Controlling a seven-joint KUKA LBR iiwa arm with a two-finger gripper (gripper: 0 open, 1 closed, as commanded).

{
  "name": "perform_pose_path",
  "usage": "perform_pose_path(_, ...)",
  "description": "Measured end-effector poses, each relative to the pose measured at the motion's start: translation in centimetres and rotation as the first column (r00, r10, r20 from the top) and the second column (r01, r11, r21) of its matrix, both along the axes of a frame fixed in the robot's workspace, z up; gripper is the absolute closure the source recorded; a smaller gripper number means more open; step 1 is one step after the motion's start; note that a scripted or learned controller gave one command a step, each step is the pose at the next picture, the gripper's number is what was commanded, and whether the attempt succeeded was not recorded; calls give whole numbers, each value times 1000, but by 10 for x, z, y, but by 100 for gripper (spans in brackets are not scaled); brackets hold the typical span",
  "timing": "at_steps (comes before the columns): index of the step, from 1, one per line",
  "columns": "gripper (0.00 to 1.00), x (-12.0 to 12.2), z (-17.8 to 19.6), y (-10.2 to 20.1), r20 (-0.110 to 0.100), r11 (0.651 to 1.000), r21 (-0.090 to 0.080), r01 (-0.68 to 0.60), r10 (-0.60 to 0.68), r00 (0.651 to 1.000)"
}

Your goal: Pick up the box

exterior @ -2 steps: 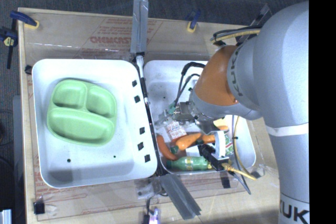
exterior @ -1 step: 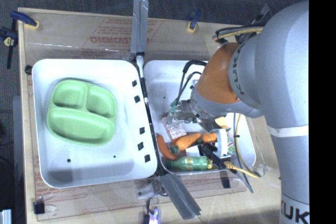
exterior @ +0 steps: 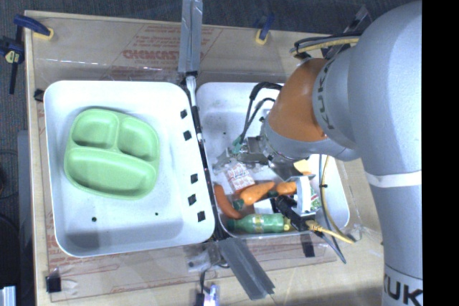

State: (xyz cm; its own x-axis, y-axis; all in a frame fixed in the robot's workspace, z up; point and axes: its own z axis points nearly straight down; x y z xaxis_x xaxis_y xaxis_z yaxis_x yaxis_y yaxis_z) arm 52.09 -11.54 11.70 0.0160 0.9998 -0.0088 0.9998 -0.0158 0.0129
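The box (exterior: 237, 174), white with red print, lies in the right bin (exterior: 222, 100), near its middle and toward the front edge. The gripper (exterior: 247, 152) is just above it; whether it is open or closed, I cannot tell. Carrots (exterior: 257, 191) and a green bottle (exterior: 262, 223) lie by the front edge. A green divided tray (exterior: 112, 152) sits in the left bin (exterior: 115, 233).

**Grey arm, orange band**

The arm (exterior: 391, 89) is made of smooth, rounded grey segments, with a glossy orange band (exterior: 297, 107) above the wrist. Black cables (exterior: 252, 111) loop beside the band. White letters "KU" (exterior: 401, 289) mark the lower segment.
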Motion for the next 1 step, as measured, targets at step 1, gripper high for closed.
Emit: perform_pose_path(1,0,-16,-17,6,12,998,-11,-54,54,998)
